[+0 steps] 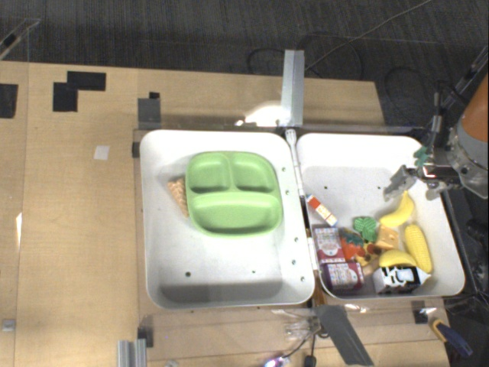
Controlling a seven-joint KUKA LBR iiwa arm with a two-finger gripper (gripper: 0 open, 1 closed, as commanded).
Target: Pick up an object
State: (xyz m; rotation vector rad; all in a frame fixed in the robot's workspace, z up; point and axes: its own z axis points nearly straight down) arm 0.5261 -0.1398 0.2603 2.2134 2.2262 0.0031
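Note:
My gripper [416, 183] hovers over the right edge of the right bin [351, 159], its two grey fingers spread apart with nothing between them. Just below it lies a yellow banana [399, 213], and a corn cob [417, 247] rests beside that. A heap of small things fills the bin's near corner: a green leafy toy [365, 225], a red-and-white tube [322, 210], a maroon packet [336, 260], orange pieces [354, 246] and a black-and-white box [398, 279].
The left bin [164, 243] holds a green divided plate [231, 192] with a brown speckled item [177, 195] poking out from under its left side. A metal post [293, 86] stands behind the wall between the bins. Cables lie on the dark floor behind.

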